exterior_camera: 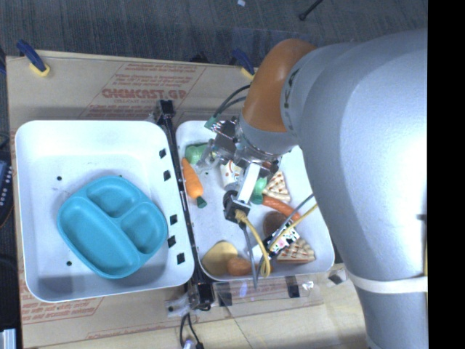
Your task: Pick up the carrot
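The bench (109,86) is covered with brown cardboard printed in red lettering. Two shallow white bins rest directly on it, side by side. The left bin (43,151) sits toward the bench's left edge; the right bin (190,133) touches it along a black clipped seam. Blue clamps (33,57) grip the cardboard at the bench's far edge.
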Motion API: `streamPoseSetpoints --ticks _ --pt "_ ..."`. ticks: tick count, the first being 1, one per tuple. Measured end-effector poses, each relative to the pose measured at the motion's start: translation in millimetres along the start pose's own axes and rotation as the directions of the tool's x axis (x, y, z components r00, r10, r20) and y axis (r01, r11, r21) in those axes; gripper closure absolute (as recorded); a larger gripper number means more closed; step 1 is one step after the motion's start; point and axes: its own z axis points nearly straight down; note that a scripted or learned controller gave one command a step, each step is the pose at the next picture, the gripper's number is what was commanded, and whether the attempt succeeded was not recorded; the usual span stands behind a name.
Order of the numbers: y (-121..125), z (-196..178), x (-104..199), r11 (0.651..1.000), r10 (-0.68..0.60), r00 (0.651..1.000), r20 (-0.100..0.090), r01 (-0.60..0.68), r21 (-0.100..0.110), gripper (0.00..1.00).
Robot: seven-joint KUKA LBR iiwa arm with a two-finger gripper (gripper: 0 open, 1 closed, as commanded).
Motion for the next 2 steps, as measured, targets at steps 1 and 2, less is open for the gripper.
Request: streamPoseSetpoints --ticks 1,2 --pt "29.2 -2.0 -18.5 0.996 0.092 0.996 0.001 -0.092 0.000 0.00" --pt "9.1 1.1 -8.8 0.988 0.157 0.988 0.003 -0.157 0.007 0.00"
